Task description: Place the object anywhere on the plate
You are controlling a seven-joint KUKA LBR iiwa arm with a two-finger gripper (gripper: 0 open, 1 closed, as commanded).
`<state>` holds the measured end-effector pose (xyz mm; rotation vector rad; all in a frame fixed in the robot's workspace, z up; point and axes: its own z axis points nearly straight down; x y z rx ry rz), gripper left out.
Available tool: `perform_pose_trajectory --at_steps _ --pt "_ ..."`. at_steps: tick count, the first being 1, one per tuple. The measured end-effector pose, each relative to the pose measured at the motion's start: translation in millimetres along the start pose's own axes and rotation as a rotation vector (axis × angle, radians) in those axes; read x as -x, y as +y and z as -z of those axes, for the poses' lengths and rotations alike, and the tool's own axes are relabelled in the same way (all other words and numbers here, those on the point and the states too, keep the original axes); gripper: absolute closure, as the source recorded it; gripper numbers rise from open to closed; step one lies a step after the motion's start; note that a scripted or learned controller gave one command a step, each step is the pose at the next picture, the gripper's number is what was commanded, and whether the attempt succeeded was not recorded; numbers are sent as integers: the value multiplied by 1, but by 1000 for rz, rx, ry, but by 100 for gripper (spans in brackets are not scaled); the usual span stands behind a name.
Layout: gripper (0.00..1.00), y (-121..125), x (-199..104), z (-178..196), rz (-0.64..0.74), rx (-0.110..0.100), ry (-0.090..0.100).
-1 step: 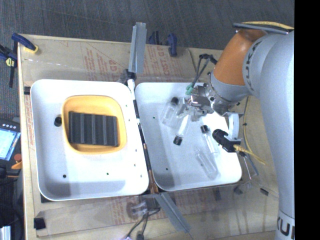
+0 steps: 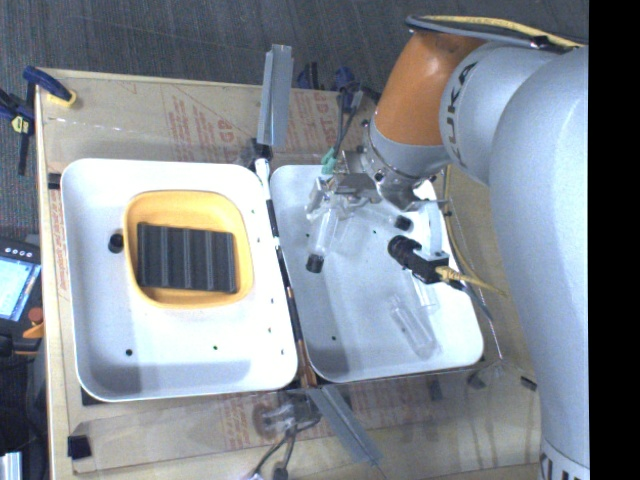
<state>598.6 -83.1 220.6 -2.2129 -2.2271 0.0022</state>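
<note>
Starting at the near edge, the bench (image 2: 150, 423) shows a strip of bare brown board in front of two white bins that sit side by side, their inner rims touching. The left bin (image 2: 90, 368) has open white floor along its near side and near corners; the right bin (image 2: 350, 368) has open floor toward its near left corner, while a faint clear shape (image 2: 415, 326), too glassy to make out, lies toward its near right. Farther in, the yellow plate (image 2: 185, 203) sits in the middle of the left bin, and the dark ridged object (image 2: 188, 256) lies flat on it, inside its rim. The gripper (image 2: 330, 233) hangs over the far left part of the right bin, near the shared rims; whether its jaws are apart or together cannot be told. The grey arm (image 2: 530, 168) and its orange band (image 2: 425, 88) crowd the right side. Beyond the board lies dark carpet (image 2: 150, 18)
</note>
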Motion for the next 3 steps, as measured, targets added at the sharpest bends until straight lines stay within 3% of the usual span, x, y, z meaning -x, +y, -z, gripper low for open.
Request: perform_pose_trajectory --at_steps 1,2,3 --pt "100 4 -54 -27 188 -3 0" --pt "100 -16 -89 -30 411 -4 0" --pt "0 -16 -88 -30 410 -4 0"
